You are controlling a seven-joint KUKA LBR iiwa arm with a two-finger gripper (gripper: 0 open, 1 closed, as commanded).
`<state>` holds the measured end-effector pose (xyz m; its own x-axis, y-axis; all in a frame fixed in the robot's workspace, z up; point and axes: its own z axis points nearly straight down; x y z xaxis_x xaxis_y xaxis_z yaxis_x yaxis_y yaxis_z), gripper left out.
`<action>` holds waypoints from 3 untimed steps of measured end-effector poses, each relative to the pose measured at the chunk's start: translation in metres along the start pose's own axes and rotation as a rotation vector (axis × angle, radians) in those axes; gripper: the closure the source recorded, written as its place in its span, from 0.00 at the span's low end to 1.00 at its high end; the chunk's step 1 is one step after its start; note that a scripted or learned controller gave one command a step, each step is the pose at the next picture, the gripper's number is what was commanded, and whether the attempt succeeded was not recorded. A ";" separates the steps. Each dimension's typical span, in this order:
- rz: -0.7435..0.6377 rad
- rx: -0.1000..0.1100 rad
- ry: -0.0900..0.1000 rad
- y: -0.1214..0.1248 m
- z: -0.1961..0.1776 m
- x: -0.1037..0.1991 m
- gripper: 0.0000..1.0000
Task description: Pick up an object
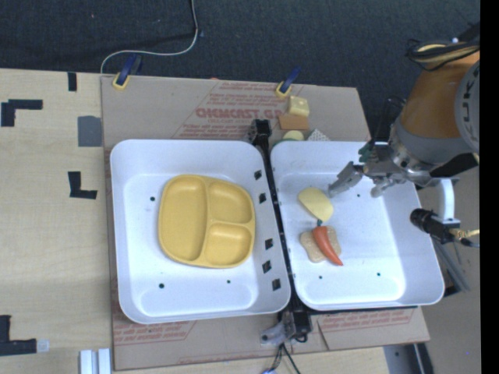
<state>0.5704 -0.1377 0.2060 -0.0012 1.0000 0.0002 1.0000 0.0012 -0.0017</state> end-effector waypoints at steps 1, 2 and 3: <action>-0.002 -0.001 -0.001 0.008 0.127 0.037 0.00; -0.002 -0.006 -0.001 0.065 0.121 0.040 0.00; -0.001 -0.001 0.000 0.062 0.112 0.040 1.00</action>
